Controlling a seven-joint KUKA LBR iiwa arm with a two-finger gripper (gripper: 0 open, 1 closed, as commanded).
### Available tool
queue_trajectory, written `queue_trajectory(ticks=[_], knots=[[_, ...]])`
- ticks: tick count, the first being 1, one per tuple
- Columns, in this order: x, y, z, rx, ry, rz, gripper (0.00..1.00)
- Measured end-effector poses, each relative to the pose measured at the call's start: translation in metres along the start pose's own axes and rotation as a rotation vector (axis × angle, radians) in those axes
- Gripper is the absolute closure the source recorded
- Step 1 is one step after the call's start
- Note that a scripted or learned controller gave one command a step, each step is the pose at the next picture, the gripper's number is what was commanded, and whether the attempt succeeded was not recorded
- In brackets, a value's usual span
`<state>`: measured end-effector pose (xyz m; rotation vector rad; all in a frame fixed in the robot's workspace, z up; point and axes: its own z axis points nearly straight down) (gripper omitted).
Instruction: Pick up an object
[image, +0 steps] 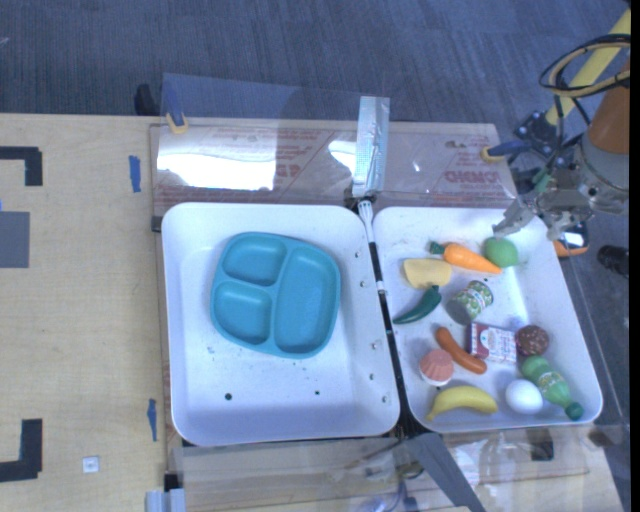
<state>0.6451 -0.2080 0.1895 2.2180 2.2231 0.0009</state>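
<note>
Since the task names no particular object, the likeliest candidate is the green ball (501, 251) lying near the far right corner of the right bin (585, 345), nearest the tool (545, 208). By its look it is a small plastic toy — light, stiff, smooth, and round enough to roll or squirt out of a pinch. Best hold, in my judgement: straight down across its widest part, centred.

The carrot (469, 258) lies just beside the ball on its left, possibly touching; a closing finger on that side could snag it. Past the carrot sits a yellow wedge-shaped piece (427, 271), with a green pepper (419, 305) below it. Nearer the front of the bin: a small can (475, 298), a sausage (459, 350), a small carton (492, 343), a shell-like piece (436, 367), a banana (463, 401), a white egg (522, 396) and a green bottle (555, 385).

Tool hovers over the bin's far right corner, just beyond the ball. Whether it is parted or closed — cannot tell; nothing is seen held in it.

Left bin (180, 330) carries a blue divided plate (276, 294). Both bins rest on the surface (70, 320).
</note>
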Motion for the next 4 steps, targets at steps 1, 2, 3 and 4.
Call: queue_trajectory(ticks=[1, 2, 3, 4], knots=[[0.051, -0.005, 0.100, -0.009, -0.003, -0.037, 0.00], [0.044, 0.002, 0.103, -0.005, -0.001, 0.085, 0.00], [0.044, -0.002, 0.094, 0.014, 0.001, 0.086, 1.00], [0.165, -0.037, -0.017, -0.008, 0.003, 0.162, 1.00]])
